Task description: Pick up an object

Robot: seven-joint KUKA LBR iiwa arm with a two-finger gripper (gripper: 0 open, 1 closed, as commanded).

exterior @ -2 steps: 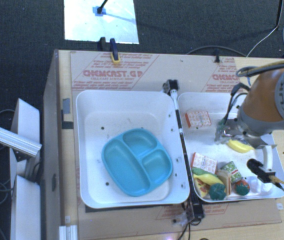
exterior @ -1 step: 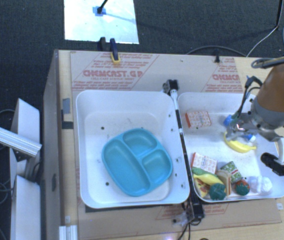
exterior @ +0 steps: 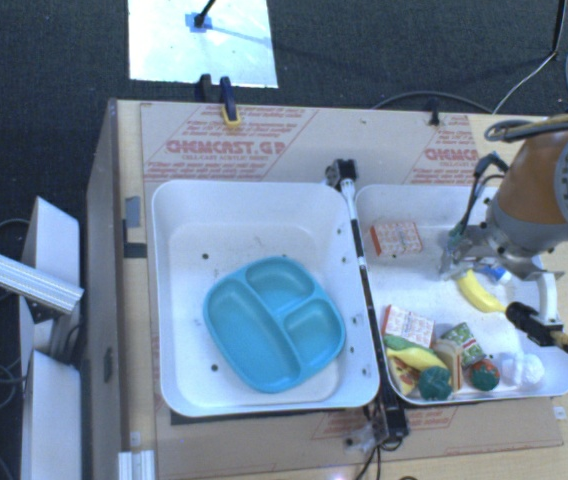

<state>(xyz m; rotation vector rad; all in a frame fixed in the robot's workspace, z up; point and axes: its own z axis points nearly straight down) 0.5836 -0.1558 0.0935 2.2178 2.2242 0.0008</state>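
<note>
The arm is reaching in from the right, its gripper (exterior: 461,258) hanging low over the right bin (exterior: 416,206) — whether it is open or closed cannot be told. A banana (exterior: 480,292) is lying just beside it, other toys crowding the near edge. The approach seems to be under way; next, closing squarely on the banana.
</note>
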